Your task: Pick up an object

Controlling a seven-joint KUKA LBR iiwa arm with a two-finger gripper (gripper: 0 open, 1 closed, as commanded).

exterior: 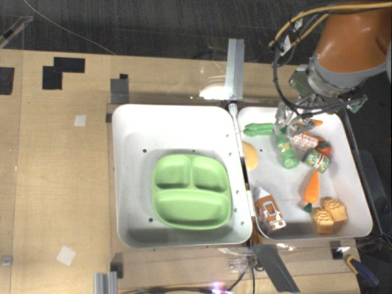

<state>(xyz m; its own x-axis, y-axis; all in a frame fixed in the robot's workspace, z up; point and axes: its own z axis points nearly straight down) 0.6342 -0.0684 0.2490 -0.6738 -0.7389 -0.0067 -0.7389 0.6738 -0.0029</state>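
Note:
My gripper [289,122] hangs low over the upper part of the right bin [352,164], under the orange wrist band. Just below it lie a green bottle [286,154] and a white and red packet [304,141]. To its left rests a green pepper [258,128]. A red and green item [319,158] lies right of the packet. Further down the bin are an orange carrot [312,187], a tan waffle-like block [329,215], a brown carton [268,211] and a yellow round piece [250,155] against the left wall. Nothing is visibly held.
The left bin [131,133] holds a green divided plate [192,190]. A grey post [235,69] stands at the back between the bins. Cables loop from the arm above the right bin's back edge.

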